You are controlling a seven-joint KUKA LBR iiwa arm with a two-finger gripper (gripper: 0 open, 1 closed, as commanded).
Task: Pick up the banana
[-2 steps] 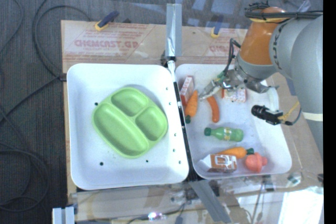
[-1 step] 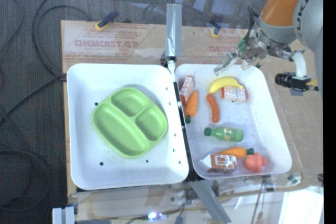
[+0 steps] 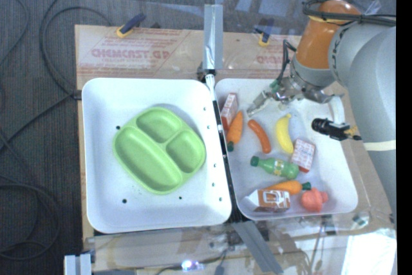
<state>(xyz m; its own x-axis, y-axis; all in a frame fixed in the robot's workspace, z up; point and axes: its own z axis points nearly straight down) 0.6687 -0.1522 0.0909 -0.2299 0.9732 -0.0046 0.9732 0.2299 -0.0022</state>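
Lying in the right bin (image 3: 344, 164), the banana (image 3: 284, 133) is sitting between a sausage (image 3: 260, 136) and a small carton (image 3: 302, 154); likely light, stiff and smooth, best pinched mid-body. Just above it the gripper (image 3: 265, 100) is hanging spread, holding nothing.

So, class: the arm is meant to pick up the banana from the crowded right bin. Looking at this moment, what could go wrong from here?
1. The banana lies close between the hot dog and a small red-and-white packet; the tool may nudge or grab a neighbour instead.
2. The tool sits above the banana's upper tip, not its middle, so a grasp there might slip off.
3. The banana lies flat on the bin floor, so the tool could scrape it.
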